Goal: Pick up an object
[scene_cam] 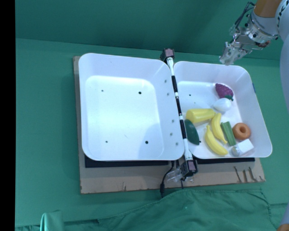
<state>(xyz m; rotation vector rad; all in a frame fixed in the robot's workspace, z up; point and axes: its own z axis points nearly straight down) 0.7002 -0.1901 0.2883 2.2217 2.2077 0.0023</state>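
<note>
From my seat I see the gripper [229, 57] hanging high at the top right of the view, above the far rim of the right bin [260, 118], with nothing between its fingertips. Whether those fingers are spread or pressed together I cannot tell; they blur into one pale tip. The orange band of the arm [266, 6] sits just above the wrist at the frame's upper edge.

Below the gripper, inside the right bin, I count several pieces. Nearest is a purple grape cluster [223, 90], with a white garlic-like bulb [222, 104] touching its lower side. A yellow wedge [200, 115] lies beside the bulb, toward the divider. 2 bananas [216, 135] lie side by side lower down, a dark green piece [191, 131] on their left against the bin wall, a green cucumber stick [228, 133] on their right. An orange ring [241, 131] sits just beside the stick, and a white block [244, 147] rests near the bin's near right corner.

The left bin [90, 67] sits alongside, the 2 joined by a black-and-white rod [177, 103]. Both rest on cardboard [122, 184] over green cloth [45, 135].
</note>
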